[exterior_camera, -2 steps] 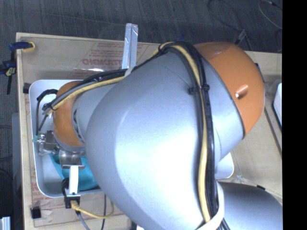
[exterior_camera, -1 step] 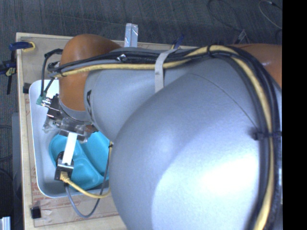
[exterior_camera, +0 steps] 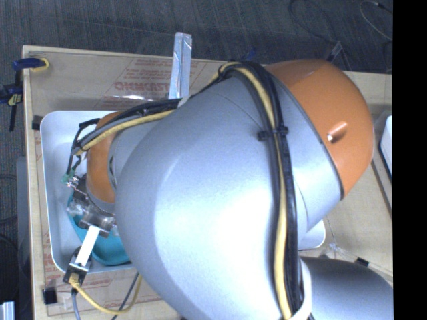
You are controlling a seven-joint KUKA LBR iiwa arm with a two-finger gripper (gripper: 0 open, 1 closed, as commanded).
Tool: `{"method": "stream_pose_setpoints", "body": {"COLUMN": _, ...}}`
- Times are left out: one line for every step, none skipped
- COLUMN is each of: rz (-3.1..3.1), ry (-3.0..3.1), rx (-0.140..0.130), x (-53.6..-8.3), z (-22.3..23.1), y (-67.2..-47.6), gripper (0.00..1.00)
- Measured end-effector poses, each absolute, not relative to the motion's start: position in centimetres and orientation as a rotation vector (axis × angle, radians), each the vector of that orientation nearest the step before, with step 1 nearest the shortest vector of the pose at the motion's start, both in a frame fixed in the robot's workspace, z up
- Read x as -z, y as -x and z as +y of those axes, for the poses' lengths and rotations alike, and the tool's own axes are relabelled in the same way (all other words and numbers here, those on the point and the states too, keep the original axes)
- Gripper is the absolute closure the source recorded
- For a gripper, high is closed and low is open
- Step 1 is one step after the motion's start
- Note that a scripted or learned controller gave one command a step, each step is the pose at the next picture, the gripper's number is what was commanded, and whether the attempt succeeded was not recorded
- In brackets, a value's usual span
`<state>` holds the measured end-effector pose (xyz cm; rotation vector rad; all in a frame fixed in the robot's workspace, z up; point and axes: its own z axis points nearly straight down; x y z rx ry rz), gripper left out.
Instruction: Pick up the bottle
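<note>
My grey arm with its orange band (exterior_camera: 333, 139) reaches across from the right and covers most of both bins. Its wrist and gripper (exterior_camera: 85, 209) hang low over the left bin (exterior_camera: 53, 145), near that bin's front left part. A teal-blue object (exterior_camera: 110, 249) lies in the bin's front corner, right under and beside the gripper's metal body. Most of it is hidden by the arm, so I cannot tell whether it is the bottle. A white tab (exterior_camera: 85, 251) hangs from the wrist in front of it.
Yellow and black cables (exterior_camera: 133, 115) run along the arm to the wrist, and a yellow loop (exterior_camera: 100, 307) droops past the bin's front rim. A metal post (exterior_camera: 180, 65) stands behind the left bin. A sliver of the right bin (exterior_camera: 385, 145) shows at far right.
</note>
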<state>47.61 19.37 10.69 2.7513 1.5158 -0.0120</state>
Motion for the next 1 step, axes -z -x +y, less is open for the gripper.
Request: {"method": "stream_pose_setpoints", "body": {"rz": 1.236, "ry": -2.890, "rx": 0.017, "x": -10.62, "z": 20.71, "y": -50.01, "gripper": 0.00}}
